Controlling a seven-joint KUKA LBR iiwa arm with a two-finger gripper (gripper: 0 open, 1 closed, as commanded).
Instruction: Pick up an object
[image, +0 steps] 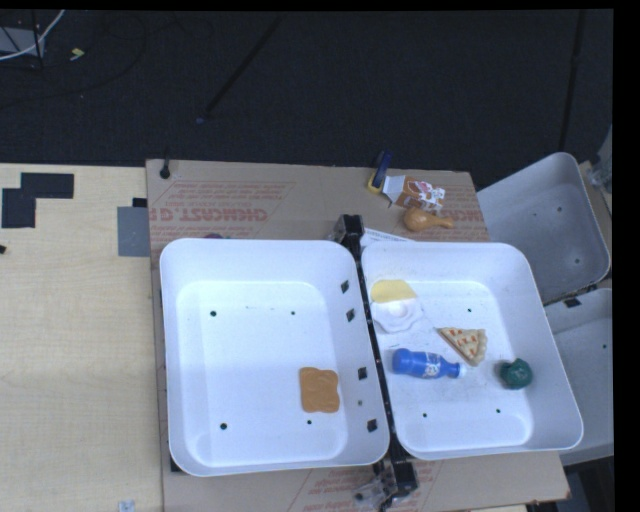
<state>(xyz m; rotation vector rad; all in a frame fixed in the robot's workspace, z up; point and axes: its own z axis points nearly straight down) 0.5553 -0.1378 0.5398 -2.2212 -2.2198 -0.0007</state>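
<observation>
Candidate objects for pickup lie in both bins. In the right bin (545, 420), a blue bottle (425, 365) lies on its side near the middle of the floor, cap end pointing right. A pizza slice (464, 344) sits just beside it, up and to the right, close to the bottle but whether touching cannot be told. A green rounded object (516, 374) rests apart from these, near the bin's right wall. A yellow piece (393, 291) and a white piece (397, 315) lie together against the bin's left side, the yellow above the white in the view, the two appearing to touch.

In the left bin (200, 270), a brown toast slice (319, 390) lies flat toward the lower right part of the floor, well apart from the walls.

Gripper: its state cannot be told from this view.

The bins stand side by side, rims meeting along a dark centre joint (362, 330). Both rest on a cardboard sheet (250, 205) bearing reversed red print. On the cardboard behind the right bin lie an orange drumstick-shaped item (427, 220), a small red-and-white packet (425, 191) and a blue-and-yellow item (380, 172). A grey metal plate (545, 225) stands to the right. A pale wooden benchtop (70, 350) extends to the left.
</observation>
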